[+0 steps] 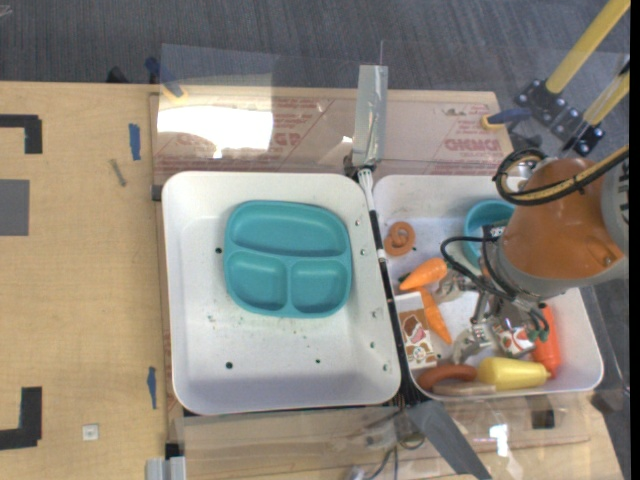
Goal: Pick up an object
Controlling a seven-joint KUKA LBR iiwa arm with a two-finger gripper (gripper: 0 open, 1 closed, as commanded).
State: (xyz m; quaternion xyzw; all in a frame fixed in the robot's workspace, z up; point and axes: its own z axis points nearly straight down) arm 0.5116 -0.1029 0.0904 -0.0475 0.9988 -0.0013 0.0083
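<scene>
The end effector (487,320) hovers low among toys in the right bin (585,353).

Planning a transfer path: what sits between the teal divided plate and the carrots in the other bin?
In the camera view, the raised rims where the two bins meet lie between the teal plate and the carrots.

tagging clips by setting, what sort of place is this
Probably a robotics lab bench set up for grasping trials. Two shallow white bins sit side by side: the left bin holds a teal divided plate, the right bin a jumble of toy food, and a robot arm reaches in over it.
</scene>
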